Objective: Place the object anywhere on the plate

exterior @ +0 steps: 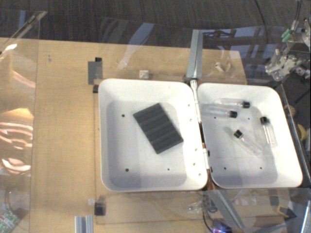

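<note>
We are seeing the task not yet begun. The plate, a dark ribbed slab, is lying alone in the left bin. The clear vials with black caps are all lying in the right bin, none lifted. Our tool is hanging beyond the right bin's far corner; we cannot tell its state.
</note>
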Robot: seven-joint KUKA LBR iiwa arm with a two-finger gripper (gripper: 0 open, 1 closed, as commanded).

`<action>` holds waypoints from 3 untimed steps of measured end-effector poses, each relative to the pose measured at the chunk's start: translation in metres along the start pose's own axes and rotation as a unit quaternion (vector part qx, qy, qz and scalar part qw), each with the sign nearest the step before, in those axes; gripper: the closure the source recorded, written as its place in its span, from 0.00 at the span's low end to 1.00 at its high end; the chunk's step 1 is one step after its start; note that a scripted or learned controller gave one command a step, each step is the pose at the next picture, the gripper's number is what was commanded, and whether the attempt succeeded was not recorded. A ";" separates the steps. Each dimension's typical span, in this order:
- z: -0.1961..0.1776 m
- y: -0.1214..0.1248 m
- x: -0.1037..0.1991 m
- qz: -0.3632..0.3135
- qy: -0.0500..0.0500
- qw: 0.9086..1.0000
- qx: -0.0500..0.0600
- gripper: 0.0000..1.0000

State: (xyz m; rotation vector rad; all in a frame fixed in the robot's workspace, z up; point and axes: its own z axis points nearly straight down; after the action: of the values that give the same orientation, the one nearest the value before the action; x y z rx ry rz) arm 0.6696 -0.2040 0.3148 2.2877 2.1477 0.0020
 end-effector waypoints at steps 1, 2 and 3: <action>-0.001 0.000 0.007 -0.007 0.000 1.000 0.001 1.00; -0.006 0.000 0.004 -0.012 0.000 1.000 0.000 1.00; -0.002 0.000 0.008 -0.036 0.000 0.999 0.000 1.00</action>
State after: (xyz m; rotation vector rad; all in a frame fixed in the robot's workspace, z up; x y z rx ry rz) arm 0.6701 -0.1956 0.3164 2.2089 2.2274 0.0021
